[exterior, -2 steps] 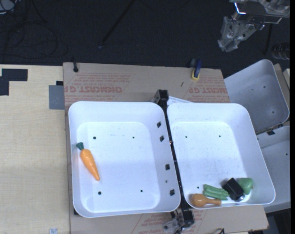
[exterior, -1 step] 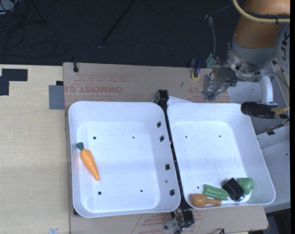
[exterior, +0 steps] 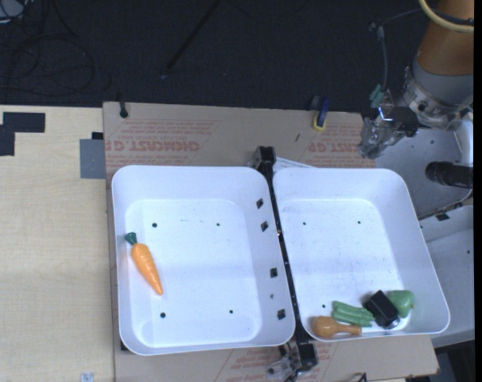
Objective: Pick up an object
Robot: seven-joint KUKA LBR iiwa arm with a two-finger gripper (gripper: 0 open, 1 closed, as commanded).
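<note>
**A:** What is there to pick up?

**B:** An orange carrot with a green top lies alone in the left bin. It is close to the left wall, with its tip pointing toward the near edge. Everything else is crowded into the near right corner of the right bin. There is a green pea pod with a black block touching its right end. A rounded green piece sits just beside the block, by the right wall. A tan pear-shaped piece lies against the front wall, touching the pod.

**A:** And where is your gripper?

**B:** My gripper hangs at the far right, just beyond the right bin's back rim. It is well apart from that corner pile and farther again from the carrot. I cannot tell how wide it stands, because at this slant it is a small blur of metal.

**A:** What lies under the bins?

**B:** A cardboard sheet with red print lies on the pale counter. A blue-and-yellow clip sits at the sheet's back edge, near my gripper.
</note>
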